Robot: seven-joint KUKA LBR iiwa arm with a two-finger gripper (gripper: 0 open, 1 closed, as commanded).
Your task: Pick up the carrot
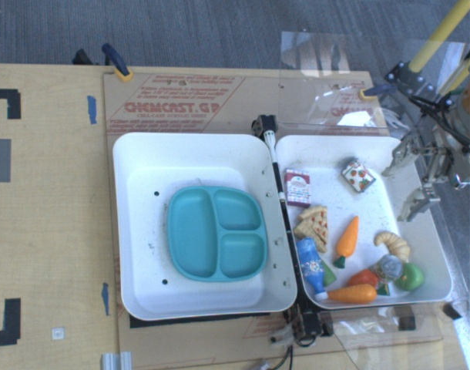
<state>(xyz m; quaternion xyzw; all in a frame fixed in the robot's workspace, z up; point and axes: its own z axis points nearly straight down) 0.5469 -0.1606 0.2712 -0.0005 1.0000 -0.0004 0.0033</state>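
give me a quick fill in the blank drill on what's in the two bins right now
1. The teal divided plate lies in the ____ bin.
2. The plate has ____ compartments.
3. The upright carrot in the right bin is ____ in colour.
4. The croissant lies to the ____ of that carrot.

Missing words: left; three; orange; right

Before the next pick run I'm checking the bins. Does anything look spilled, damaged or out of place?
Nothing stands out. The teal plate lies flat in the left bin; the toy food, two carrots among it, lies loose inside the right bin.
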